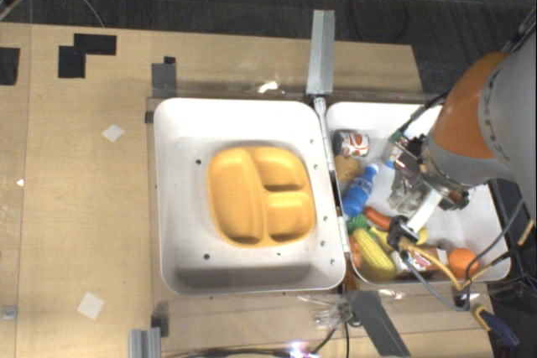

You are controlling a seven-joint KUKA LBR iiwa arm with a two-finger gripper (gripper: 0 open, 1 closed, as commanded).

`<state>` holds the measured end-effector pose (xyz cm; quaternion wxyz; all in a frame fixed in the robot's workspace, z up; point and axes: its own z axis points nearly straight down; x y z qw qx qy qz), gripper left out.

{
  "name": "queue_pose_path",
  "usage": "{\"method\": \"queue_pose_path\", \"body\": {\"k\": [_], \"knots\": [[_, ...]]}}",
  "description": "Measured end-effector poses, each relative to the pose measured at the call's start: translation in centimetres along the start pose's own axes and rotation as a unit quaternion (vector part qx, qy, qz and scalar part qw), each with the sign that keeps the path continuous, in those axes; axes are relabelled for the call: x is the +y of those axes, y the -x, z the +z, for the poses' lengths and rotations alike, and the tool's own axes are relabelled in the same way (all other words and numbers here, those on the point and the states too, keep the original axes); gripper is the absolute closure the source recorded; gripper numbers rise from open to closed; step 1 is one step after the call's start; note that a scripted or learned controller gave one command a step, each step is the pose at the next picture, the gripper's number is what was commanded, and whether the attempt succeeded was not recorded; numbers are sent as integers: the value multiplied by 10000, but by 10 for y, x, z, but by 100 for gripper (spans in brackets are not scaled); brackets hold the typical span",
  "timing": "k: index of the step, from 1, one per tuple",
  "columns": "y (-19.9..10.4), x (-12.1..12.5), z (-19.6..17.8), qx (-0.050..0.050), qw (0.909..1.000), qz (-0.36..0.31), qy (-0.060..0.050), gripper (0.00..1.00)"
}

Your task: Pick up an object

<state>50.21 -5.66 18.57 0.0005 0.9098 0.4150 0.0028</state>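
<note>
— Wooden bench (75,205) carries two white bins side by side, yes? What is in the left bin (172,180)?

— One yellow tray (260,194) with three compartments lies in its middle, upside facing up, alone in that bin.

— And the right bin (495,222)?

— It holds a small heap near its left wall: a red and white can (356,144) at the top, a blue bottle (359,190) below it, then a green piece (358,223), a red piece (377,219), a yellow corn cob (375,254) and an orange ball (461,260) near the lower right corner.

— Where is the gripper (409,195)?

— The grey arm (482,117) with the orange band comes from the right, and the gripper hangs over the right bin, just beside the blue bottle and above the corn cob.

— Does it hold something?

— One cannot tell; the wrist and cables cover that part, and no object shows clearly between them.
</note>
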Motion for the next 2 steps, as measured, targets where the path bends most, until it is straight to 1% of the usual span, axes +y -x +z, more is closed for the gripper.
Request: {"method": "queue_pose_path", "body": {"k": [1,2], "knots": [[26,24,83,61,9981,-595,114,100],[-27,17,-2,24,9993,-369,16,100]]}}
